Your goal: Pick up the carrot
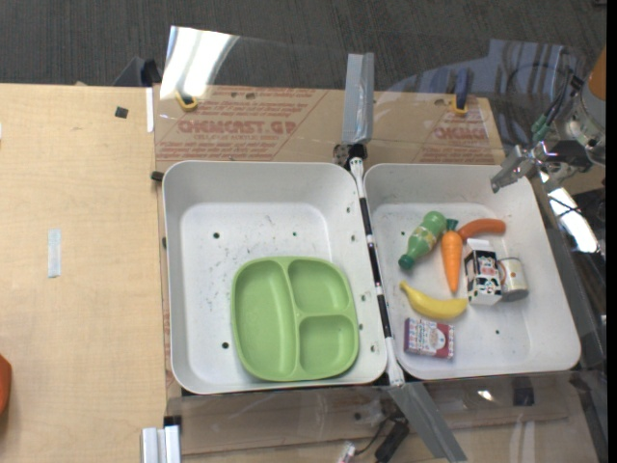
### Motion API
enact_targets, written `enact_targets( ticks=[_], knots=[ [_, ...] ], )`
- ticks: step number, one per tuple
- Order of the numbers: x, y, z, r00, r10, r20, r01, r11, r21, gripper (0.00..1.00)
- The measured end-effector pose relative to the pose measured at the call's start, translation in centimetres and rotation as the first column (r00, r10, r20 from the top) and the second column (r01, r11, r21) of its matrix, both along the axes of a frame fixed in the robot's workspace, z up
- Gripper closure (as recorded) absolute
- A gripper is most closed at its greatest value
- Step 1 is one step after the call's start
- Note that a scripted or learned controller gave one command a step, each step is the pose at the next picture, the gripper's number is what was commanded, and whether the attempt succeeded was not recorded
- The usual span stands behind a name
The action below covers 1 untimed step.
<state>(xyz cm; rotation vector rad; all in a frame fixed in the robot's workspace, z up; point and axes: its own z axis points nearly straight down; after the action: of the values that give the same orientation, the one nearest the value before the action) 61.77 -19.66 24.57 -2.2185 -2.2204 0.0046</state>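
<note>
In the camera view, the carrot (451, 257) is seen lying in the right bin (549, 350), between a green bottle (422, 240) and a small printed carton (483, 274), well apart from the gripper (521, 167) above the bin's far right corner. Nothing is held; how far it is opened cannot be told. Reversed lettering on the cardboard sheet (251, 123) cannot be read.

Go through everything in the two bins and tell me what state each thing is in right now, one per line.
carrot: lying flat in the right bin, not gripped
green bottle: lying tilted beside the carrot
banana: lying flat, curved
sausage: lying near the carrot's top
can: on its side
pink box: lying flat
green plate: flat in the left bin
gripper: above the right bin's far corner
</note>
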Motion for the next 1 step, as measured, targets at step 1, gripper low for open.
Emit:
enact_targets(
  ticks=[1],
  knots=[
    [-5.04,3.85,-11.61,0.999,0.05,0.003,-0.05,0.999,0.0,0.0]
  ],
)
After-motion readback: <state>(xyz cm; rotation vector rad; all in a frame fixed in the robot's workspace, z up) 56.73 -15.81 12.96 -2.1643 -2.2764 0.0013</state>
